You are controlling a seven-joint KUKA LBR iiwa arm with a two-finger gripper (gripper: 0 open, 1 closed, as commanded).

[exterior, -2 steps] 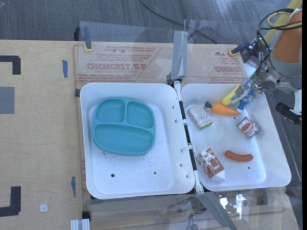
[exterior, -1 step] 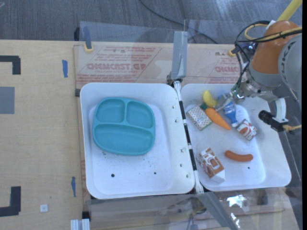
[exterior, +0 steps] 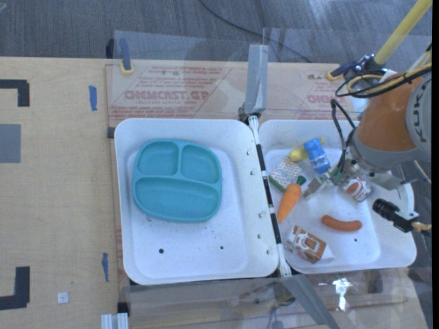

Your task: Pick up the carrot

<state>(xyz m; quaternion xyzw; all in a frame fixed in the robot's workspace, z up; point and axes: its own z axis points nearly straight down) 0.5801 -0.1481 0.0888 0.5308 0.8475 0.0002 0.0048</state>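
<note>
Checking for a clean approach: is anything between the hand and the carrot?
Nothing visible. The hand sits just right of the carrot's top end; the nearby packet lies above the carrot, off that line.

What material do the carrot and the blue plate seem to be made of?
Carrot: likely toy plastic, going by its smooth, even orange surface, though the view is too small to be sure. Blue plate: probably moulded plastic with a matte finish, given its uniform teal colour and soft rounded compartments.

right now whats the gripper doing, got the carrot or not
gripper: low in the right bin, beside the carrot, not holding it; open or shut cannot be told
</note>
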